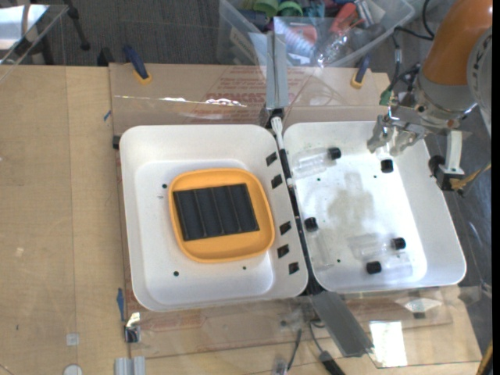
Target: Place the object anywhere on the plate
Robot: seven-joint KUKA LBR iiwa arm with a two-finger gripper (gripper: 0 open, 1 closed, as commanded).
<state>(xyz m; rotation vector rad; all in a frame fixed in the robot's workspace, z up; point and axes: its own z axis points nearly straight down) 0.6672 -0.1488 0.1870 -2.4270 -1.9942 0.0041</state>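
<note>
An orange plate (223, 213) with a dark ridged centre lies in the left bin (148, 170). Several clear plastic bottles with black caps lie in the right bin (437, 233): one near the back left (316, 161), one by the divider (310, 224), and two at the front (380, 248) (389, 267). My gripper (393, 137) hangs over the back right part of the right bin, above a small black cap (386, 165). Nothing is visibly held in it.
A clear tub of colourful items (312, 10) stands behind the bins. A row of black clips (281, 209) runs along the divider between the bins. The arm's orange band (461, 30) is at the top right. A dark flat piece (340, 323) lies in front of the bins.
</note>
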